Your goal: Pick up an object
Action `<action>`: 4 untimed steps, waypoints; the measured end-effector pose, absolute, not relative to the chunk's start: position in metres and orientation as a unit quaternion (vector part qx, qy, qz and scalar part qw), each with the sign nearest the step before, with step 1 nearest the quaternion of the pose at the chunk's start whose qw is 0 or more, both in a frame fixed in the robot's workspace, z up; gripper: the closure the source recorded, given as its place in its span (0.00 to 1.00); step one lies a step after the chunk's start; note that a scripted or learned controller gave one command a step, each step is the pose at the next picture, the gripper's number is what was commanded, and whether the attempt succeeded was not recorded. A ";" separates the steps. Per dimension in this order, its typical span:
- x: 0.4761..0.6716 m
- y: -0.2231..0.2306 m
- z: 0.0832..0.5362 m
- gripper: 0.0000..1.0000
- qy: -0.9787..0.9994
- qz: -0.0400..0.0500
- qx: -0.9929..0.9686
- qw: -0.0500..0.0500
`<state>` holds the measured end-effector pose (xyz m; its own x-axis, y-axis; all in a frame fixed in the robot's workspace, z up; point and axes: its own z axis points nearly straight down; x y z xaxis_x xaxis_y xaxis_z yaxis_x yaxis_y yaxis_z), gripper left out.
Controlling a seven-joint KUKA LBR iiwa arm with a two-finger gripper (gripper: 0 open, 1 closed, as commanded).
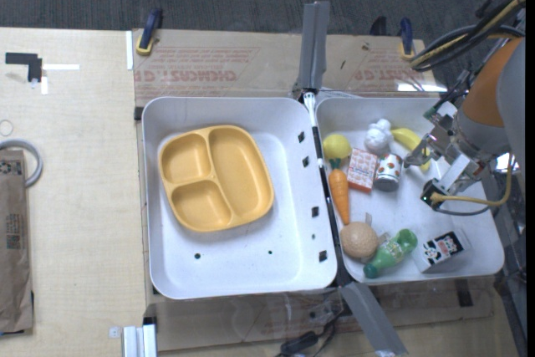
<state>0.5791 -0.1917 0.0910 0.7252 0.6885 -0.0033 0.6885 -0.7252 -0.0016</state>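
On the far left of the pale wooden worktop [75, 263] a brown paper bag [14, 234] lies flat at the edge of the view, well apart from the bins. Next comes the left shallow white bin [242, 272], which holds a yellow three-compartment plastic plate [216, 177] set in its upper left part. Beside it, across a narrow divider, the right shallow white bin [481, 259] carries the loose objects: a yellow toy lemon [336, 147] near the divider, an orange toy carrot [338, 193] just below it, and a round tan ball [359, 240] lower still. A green plastic bottle-like toy [389, 252] lies tilted just beside the ball. Further right sit a small red-and-white carton [362, 169], a white lumpy toy [379, 132], a small can with a printed label [388, 172], a yellow toy banana [409, 140] and, near the lower right corner, a little black-and-white carton [440, 249]. Over the right side of this bin hangs the grey arm with its orange band [489, 100]; the pincer [439, 167] sits just right of the can and below the banana, and whether it is spread or closed, or has hold of anything, cannot be told.
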 end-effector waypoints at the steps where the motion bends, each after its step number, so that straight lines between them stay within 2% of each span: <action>1: 0.579 -0.191 0.100 1.00 -0.373 0.004 -0.928 0.000; 4: 0.578 -0.192 0.125 1.00 -0.377 0.009 -0.926 0.001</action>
<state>0.5779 -0.1919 0.1249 0.7156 0.6984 -0.0158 0.6984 -0.7157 -0.0076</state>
